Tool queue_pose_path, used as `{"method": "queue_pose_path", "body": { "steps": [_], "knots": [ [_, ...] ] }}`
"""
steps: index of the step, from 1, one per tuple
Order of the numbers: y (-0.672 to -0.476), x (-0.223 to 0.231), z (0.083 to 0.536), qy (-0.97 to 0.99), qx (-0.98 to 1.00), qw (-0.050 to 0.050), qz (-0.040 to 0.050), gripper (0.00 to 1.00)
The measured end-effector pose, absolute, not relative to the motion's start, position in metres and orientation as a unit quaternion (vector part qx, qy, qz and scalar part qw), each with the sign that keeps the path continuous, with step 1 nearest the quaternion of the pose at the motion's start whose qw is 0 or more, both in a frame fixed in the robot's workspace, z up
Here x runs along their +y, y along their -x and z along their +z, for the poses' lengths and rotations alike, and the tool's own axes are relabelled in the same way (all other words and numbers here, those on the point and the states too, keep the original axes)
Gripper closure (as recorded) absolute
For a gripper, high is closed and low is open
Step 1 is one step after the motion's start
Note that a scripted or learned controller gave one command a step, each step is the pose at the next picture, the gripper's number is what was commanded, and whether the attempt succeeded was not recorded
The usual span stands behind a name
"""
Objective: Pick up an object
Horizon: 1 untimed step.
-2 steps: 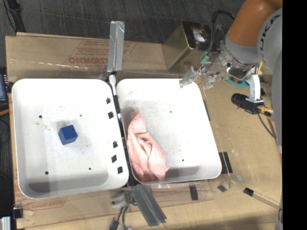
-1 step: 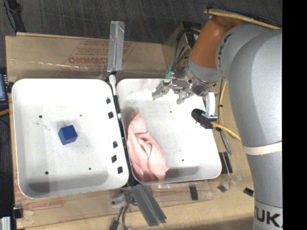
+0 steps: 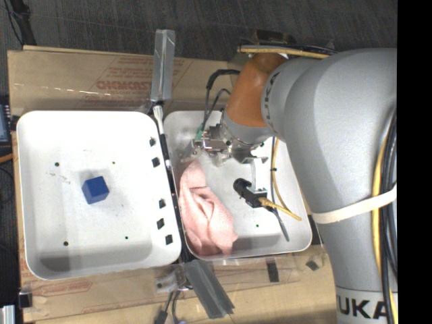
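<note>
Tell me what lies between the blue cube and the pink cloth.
In the camera view, bare white floor of the left bin, then the two bins' adjoining walls with black clips, separate the blue cube from the pink cloth.

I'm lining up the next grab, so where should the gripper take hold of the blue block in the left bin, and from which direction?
Grip the blue block across two opposite flat side faces, coming straight down from above. It sits alone on the floor of the left bin, well away from the walls, so fingers should fit either side. It looks turned slightly against the bin edges, so rotating the gripper to match would probably help.
</note>
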<state>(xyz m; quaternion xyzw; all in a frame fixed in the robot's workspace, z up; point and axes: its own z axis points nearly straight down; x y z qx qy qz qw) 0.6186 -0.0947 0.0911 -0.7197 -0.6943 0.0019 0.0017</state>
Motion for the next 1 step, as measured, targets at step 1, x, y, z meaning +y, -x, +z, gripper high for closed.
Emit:
{"method": "queue_pose_path", "body": {
  "steps": [1],
  "knots": [
    [-0.5713, -0.1733, 0.0922, 0.672, -0.741, 0.001, 0.0006, 0.0]
  ]
}}
